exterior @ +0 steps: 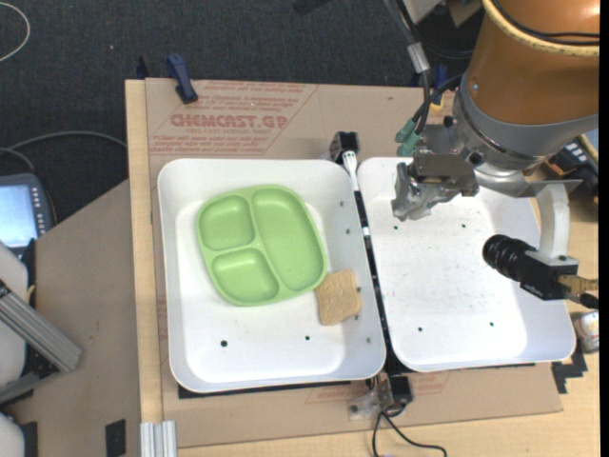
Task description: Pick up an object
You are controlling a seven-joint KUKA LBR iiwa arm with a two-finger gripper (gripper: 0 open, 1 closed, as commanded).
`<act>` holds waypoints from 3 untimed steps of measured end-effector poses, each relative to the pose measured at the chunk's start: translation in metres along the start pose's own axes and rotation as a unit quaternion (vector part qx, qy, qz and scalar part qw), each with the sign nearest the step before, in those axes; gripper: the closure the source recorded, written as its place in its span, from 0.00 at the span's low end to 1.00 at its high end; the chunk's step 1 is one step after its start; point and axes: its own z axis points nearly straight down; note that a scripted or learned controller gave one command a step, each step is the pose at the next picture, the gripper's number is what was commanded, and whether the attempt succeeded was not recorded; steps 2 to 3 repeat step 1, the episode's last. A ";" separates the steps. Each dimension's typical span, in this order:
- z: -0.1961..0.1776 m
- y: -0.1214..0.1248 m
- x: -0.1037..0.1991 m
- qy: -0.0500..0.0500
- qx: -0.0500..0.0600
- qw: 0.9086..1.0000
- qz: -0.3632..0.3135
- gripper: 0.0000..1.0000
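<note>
The grey arm's upper part with its orange band is cut off at the 1 o'clock corner of the view, and its bulk shades the grey metal end effector, so whether that is clenched or released cannot be told; nothing shows grasped in it. It hangs over the 11 o'clock corner of the right shallow white plastic bin, close to the rim shared with the left shallow white plastic bin; speckled white floor spreads from it toward 3 and 6 o'clock. The two bins sit side by side on a brown cardboard sheet covering the tabletop. The left bin holds one light green three-compartment plastic plate near its centre and one tan spongy square at the plate's 4 o'clock rim, close to the shared rim, with bare floor along 6 o'clock.
</note>
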 end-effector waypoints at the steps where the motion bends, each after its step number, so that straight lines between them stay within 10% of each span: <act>1: -0.036 0.001 0.021 0.000 -0.007 1.000 0.003 1.00; 3: -0.036 0.001 0.021 0.000 -0.007 1.000 0.003 1.00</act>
